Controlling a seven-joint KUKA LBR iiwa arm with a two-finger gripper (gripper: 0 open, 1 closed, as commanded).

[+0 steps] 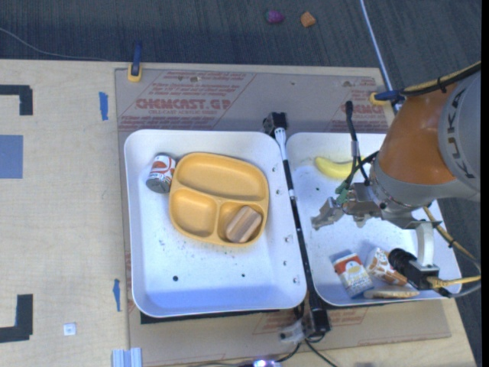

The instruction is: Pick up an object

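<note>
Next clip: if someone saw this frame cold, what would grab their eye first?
Probably the yellow divided plate in the middle of the left bin, with a tan block in its lower right compartment and a small can against its upper left edge. Next, the arm's orange band over the right bin, the gripper hanging near a banana.

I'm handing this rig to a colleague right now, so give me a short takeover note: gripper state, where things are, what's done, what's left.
Gripper: low over the right bin, nothing visible between its jaws; whether they are open or shut cannot be told.
Right bin: banana at the far side, small carton and a snack packet at the near side.
Left bin: yellow divided tray with a wooden block in one compartment; can beside the tray.
Done: no pick yet.
Left: grasp and lift one object.
</note>
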